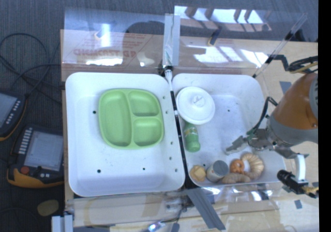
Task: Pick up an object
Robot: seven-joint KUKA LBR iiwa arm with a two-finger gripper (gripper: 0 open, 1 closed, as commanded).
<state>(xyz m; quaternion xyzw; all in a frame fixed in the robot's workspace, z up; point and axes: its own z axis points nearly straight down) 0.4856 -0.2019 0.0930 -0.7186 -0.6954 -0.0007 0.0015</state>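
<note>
- Two white bins (77,138) sit mid-frame on dark carpet.
- Left bin: one green tray (131,118).
- Right bin: one white bowl (195,104), one green bottle (192,139), small food pieces (232,169) at its lower edge.
- One gripper (242,143), spread open and holding nothing, just above the food.

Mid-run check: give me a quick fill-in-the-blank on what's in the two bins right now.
1. The green divided tray lies in the ____ bin.
2. The tray has ____ compartments.
3. The white round lid sits in the right bin, right above the ____ bottle.
4. The gripper hovers over the ____ bin.

Missing words: left; three; green; right
</note>
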